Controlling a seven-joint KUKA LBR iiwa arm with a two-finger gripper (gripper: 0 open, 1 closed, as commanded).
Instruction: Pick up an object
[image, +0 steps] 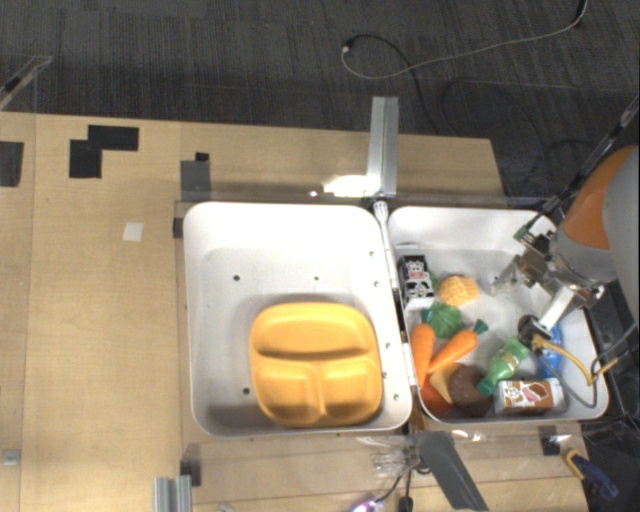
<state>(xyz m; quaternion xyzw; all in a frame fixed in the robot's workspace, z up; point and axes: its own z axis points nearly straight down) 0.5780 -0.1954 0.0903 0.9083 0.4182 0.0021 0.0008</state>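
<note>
Far to the left of my gripper (512, 272), a yellow tray (315, 362) lies in the left bin (212, 250). In the right bin (470, 235), a small black-and-white box (414, 275), a corn cob (458, 291) and two carrots (455, 348) lie to my left, while a green bottle (505, 362) and a brown can (527, 396) lie below me in the view. My gripper hangs over this bin's upper right part, and I cannot tell whether it is apart or together.

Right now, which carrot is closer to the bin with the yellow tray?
The carrot next to the dividing wall. The other carrot slants farther right, near the brown toy.
</note>
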